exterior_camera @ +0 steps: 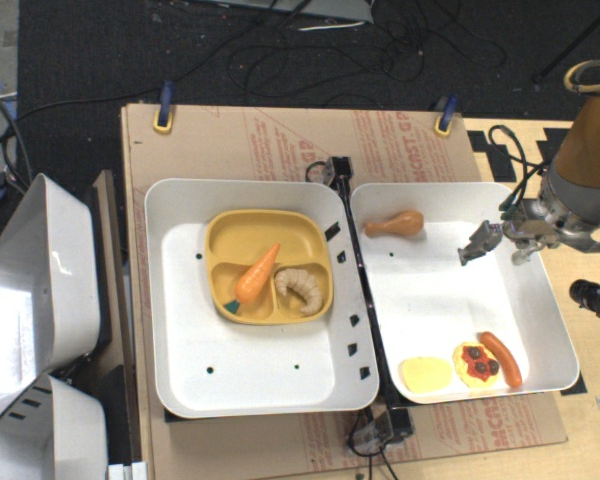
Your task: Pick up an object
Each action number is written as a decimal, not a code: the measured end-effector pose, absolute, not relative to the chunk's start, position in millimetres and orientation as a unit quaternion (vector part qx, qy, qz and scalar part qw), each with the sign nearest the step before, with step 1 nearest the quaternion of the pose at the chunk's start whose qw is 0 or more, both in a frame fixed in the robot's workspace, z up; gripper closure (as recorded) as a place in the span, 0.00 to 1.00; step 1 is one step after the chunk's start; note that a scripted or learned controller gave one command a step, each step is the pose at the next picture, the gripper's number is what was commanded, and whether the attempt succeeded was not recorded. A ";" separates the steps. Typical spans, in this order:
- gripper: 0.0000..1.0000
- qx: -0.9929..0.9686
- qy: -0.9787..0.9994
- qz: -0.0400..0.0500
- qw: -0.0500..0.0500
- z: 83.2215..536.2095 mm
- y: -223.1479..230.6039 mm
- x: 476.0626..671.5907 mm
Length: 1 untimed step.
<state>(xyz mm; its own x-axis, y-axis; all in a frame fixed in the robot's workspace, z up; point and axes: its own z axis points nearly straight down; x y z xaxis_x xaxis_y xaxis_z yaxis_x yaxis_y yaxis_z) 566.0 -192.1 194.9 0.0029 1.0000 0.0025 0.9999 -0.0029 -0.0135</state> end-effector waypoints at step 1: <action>0.00 -0.707 -0.707 0.000 0.000 202.7 -191.5 569.3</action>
